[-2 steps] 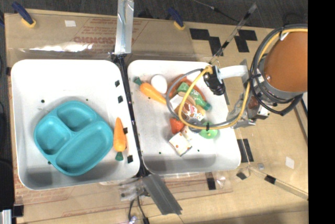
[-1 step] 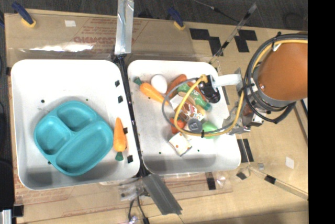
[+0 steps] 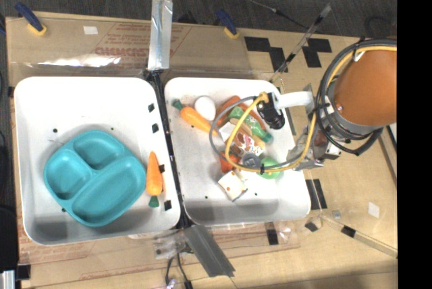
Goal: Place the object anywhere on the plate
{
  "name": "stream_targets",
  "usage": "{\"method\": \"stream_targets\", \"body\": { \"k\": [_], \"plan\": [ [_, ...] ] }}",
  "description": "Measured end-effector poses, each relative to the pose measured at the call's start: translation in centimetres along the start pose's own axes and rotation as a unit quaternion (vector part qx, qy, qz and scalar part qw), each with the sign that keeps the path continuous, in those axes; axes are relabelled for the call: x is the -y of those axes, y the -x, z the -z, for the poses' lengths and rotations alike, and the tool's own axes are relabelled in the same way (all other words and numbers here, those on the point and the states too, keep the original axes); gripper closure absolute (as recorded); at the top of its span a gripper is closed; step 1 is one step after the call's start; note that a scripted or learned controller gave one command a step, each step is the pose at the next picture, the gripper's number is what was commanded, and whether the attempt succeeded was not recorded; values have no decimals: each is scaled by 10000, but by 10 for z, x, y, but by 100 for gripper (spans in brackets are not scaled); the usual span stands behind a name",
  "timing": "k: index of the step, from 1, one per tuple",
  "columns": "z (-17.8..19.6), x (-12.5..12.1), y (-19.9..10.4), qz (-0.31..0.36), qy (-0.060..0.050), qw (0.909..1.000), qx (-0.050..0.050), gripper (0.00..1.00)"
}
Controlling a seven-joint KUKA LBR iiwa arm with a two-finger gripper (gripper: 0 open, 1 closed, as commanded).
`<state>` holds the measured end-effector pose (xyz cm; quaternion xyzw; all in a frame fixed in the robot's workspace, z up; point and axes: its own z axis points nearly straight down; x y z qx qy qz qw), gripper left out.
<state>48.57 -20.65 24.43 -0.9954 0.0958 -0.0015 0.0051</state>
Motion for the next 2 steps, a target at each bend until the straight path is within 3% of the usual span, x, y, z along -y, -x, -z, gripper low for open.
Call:
{"method": "stream_targets", "body": {
  "k": [2],
  "plan": [
    [-15, -5, 3, -150, 46, 9999, 36, 100]
  ]
}}
